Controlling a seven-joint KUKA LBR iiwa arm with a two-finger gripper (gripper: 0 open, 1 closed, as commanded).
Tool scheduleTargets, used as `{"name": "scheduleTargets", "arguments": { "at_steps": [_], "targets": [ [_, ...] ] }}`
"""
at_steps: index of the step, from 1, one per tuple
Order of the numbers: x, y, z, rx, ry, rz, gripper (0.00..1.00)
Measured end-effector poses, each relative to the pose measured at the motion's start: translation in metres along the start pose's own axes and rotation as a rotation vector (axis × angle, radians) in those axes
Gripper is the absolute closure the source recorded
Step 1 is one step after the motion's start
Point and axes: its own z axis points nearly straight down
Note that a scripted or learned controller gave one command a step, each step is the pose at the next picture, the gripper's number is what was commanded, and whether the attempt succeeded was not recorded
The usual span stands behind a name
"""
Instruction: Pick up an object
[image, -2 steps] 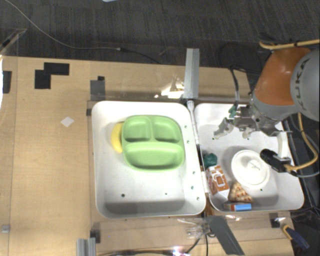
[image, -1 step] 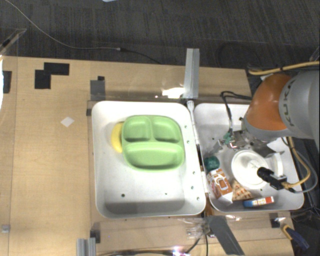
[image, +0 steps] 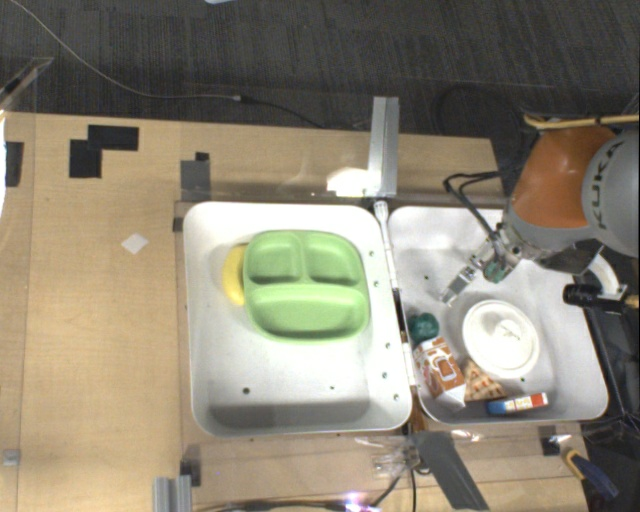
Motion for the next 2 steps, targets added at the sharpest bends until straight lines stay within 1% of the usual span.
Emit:
{"name": "scheduleTargets", "arguments": {
  "at_steps": [1,2],
  "targets": [
    [-0.0022,0.0023,-0.0135,-0.007,-0.007,0.003,1.00],
    [-0.0022,0.0022,-0.0133,-0.007,-0.007,0.003,0.00]
  ]
}}
